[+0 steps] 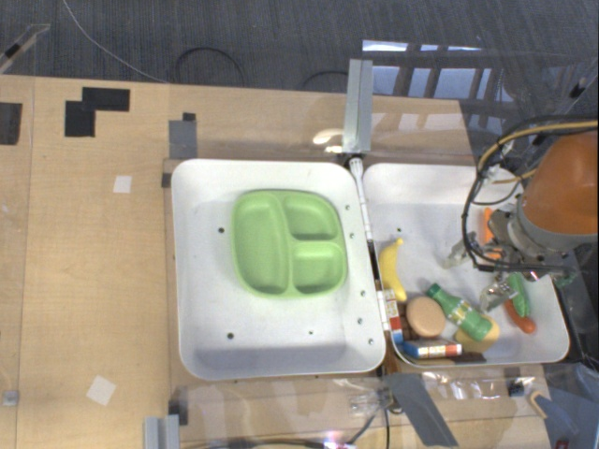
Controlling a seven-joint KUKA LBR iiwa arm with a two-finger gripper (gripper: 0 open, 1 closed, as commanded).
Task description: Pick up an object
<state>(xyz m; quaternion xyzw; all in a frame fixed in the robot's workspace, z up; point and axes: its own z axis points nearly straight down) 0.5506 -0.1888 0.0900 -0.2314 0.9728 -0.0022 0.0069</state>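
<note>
You see the gripper (501,283) low over the right bin (421,199), beside a green bottle (463,313); whether its jaws are apart or together you cannot tell. Left of that bottle lie a tan round object (426,318) and a banana (390,267).

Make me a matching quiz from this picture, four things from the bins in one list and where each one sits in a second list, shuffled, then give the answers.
Things:
1. green divided plate
2. banana
3. green bottle
4. marker

Places:
A. along the right bin's near edge
B. middle of the left bin
C. by the right bin's left wall, next to the divider
D. beside the round tan item, on its right, toward the arm

Pairs: 1-B, 2-C, 3-D, 4-A
</note>
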